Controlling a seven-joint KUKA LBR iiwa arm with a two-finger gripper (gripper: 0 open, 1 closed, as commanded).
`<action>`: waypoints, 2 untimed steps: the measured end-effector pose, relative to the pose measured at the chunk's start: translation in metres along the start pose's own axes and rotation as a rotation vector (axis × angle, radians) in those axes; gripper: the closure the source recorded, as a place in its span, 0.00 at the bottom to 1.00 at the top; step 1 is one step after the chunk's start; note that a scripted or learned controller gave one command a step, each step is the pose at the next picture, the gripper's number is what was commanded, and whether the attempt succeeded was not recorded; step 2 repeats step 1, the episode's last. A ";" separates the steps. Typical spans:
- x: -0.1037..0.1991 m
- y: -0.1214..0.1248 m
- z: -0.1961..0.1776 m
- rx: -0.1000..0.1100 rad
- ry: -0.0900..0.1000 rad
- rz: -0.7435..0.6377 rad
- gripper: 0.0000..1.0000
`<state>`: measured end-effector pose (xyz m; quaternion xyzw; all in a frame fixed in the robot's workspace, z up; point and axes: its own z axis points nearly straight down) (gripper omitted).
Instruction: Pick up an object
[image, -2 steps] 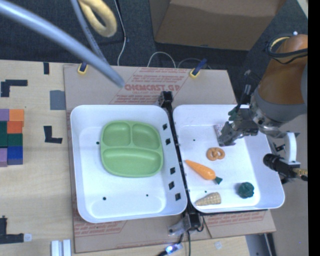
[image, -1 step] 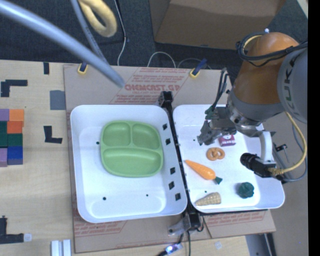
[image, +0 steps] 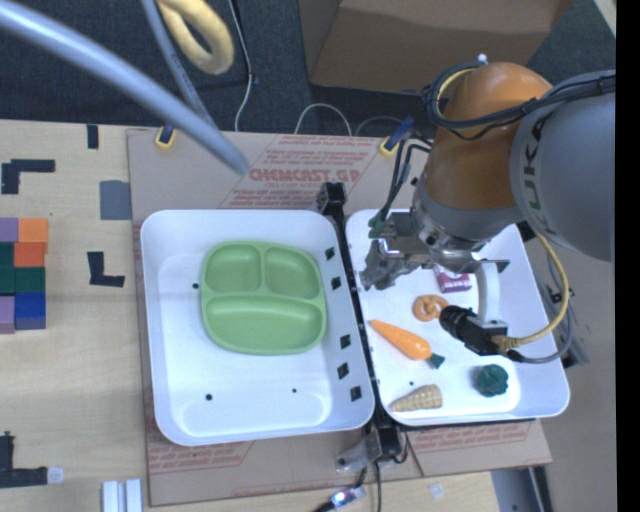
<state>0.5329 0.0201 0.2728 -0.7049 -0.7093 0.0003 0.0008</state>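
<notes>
Carrot (image: 400, 339) lying in right bin (image: 535, 400), long axis diagonal, green top pointing lower right, jaws' state unclear.

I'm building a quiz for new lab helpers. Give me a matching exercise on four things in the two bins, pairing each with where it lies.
Things:
1. green divided plastic plate
2. orange toy carrot
3. dark green toy broccoli
4. beige toy ice-cream cone

Places:
A. near front edge of the right bin, lying on its side
B. middle of the left bin
C. right bin, near the front right corner
D. right bin, close to the divider between the bins, lying at a slant

Pairs: 1-B, 2-D, 3-C, 4-A
</notes>
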 end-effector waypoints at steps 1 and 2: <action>0.042 -0.009 0.016 0.001 -0.001 0.003 1.00; 0.042 -0.009 0.016 0.001 -0.001 0.003 1.00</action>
